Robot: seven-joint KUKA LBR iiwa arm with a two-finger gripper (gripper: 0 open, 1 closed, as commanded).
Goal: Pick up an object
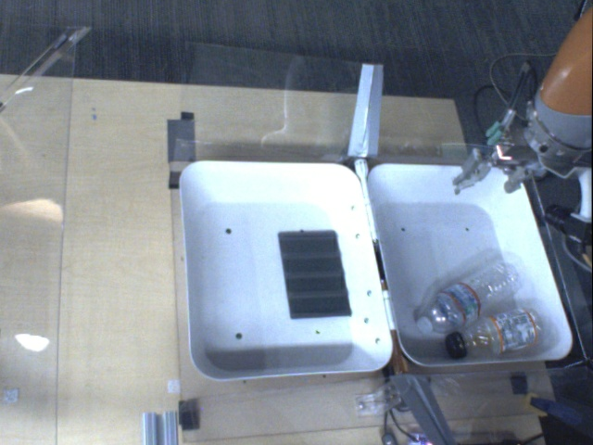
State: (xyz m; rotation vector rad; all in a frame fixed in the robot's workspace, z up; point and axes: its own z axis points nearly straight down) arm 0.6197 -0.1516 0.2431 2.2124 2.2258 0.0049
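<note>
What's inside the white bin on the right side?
The right bin holds two clear plastic bottles lying down in its near corner: one with a blue label, one with an orange-brown label and a black cap. What lies under the bottles is covered.

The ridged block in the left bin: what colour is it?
Black, seen in the camera view: the ridged block.

Looks like a robotics lab: pale wooden bench [102, 248] with two white bins [208, 276] fixed on it, clear plastic guard panels [28, 156], loose cables [505, 77], grey carpet [232, 7] behind.
</note>
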